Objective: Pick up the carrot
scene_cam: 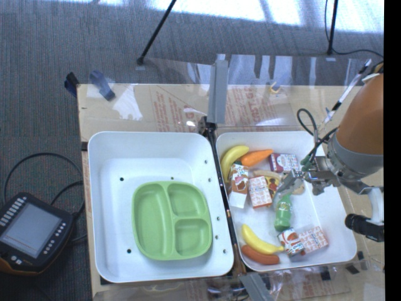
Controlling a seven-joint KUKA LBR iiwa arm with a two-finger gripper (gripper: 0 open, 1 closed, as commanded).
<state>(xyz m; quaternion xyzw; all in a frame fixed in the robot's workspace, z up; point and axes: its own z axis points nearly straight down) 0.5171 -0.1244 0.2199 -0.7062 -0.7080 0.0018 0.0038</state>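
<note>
- Arm [363, 130] reaches in from the right, its orange band above the grey wrist, bent over the right bin [335, 237].
- The gripper [292, 184] hangs over the bin's middle, just above a green bottle [283, 213]; whether it is open or closed, I cannot tell.
- The carrot [256, 157] lies near the right bin's far edge, beside a yellow banana [232, 158], apart from the gripper.
- The left bin [113, 168] holds a green divided plate [171, 219].
- Both bins sit on a bench [156, 108] above grey carpet [37, 55]; a control pendant [30, 231] lies on the floor at left.
</note>
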